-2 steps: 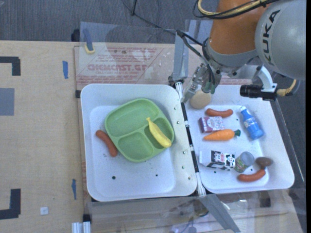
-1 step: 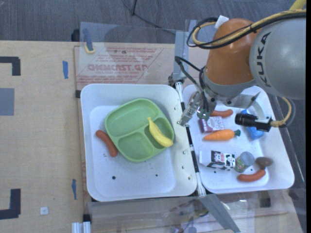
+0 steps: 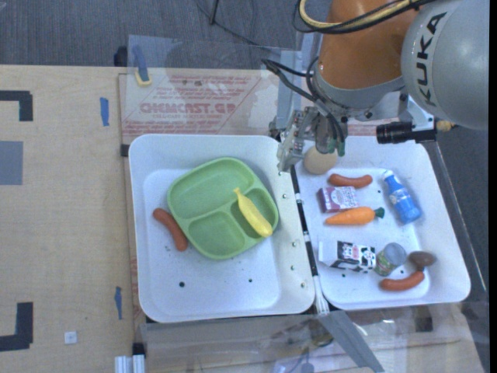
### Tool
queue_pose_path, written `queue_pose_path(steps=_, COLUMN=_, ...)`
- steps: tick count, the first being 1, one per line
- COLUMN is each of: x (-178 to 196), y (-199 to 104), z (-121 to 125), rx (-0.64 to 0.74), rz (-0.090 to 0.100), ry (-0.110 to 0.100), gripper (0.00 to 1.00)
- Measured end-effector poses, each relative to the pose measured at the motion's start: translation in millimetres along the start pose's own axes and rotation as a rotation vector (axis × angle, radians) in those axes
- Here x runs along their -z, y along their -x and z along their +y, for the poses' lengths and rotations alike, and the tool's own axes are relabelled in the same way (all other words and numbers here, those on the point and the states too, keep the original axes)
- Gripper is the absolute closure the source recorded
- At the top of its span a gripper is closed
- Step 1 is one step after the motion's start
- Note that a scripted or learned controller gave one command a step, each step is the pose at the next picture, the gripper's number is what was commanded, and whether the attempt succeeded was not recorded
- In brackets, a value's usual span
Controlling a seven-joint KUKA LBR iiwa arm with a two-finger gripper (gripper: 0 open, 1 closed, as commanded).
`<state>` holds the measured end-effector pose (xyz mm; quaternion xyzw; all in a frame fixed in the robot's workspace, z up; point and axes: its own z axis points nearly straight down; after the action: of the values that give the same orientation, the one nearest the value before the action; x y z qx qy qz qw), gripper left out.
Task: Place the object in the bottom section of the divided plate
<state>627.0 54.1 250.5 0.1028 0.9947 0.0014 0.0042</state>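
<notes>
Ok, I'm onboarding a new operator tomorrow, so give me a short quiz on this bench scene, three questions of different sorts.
1. True or false: the banana lies on the green divided plate.
2. Multiple choice: which item lies in the left bin beside the plate, not on it? A) carrot B) sausage C) blue bottle
3. Fill in: the gripper hovers over the top of the ___ bin, near a beige egg-like object.

Key: 1 true; 2 B, the sausage touches the plate's left rim; 3 right.
</notes>
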Motion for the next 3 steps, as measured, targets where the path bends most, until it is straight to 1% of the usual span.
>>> queue_pose_path(steps=1, x=-64, y=-39, z=-149, rx=-0.051, rz=0.004, ry=-0.003, gripper=1.00)
queue_pose_path(steps=2, x=-63, y=14, z=-115, rx=0.487, rz=-0.001, ry=0.000, gripper=1.00)
queue_pose_path(steps=3, x=-15, y=60, z=-82, rx=0.811, rz=-0.003, ry=0.001, gripper=1.00)
